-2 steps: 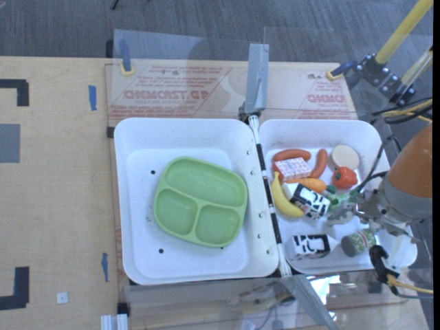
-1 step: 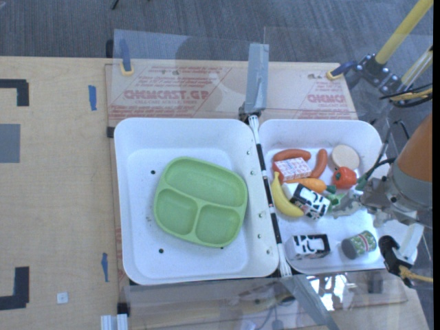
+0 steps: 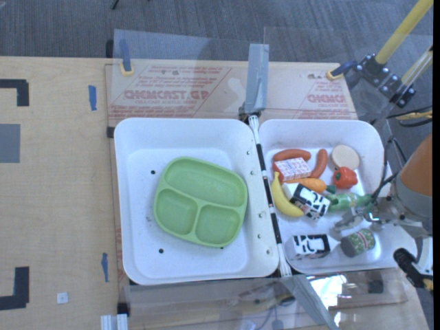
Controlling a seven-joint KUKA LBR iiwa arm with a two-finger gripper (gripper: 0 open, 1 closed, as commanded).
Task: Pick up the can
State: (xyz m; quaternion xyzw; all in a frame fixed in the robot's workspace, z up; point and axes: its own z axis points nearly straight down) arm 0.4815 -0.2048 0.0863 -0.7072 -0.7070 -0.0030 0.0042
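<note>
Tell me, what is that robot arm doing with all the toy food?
The robot arm reaches in from the right, and its tool hangs low over the right bin. The can it is meant to pick up lies on its side just below the tool, near that bin's front edge, and is not lifted. A banana, tomato and sausages lie nearby. The left bin holds a green divided plate.
</note>
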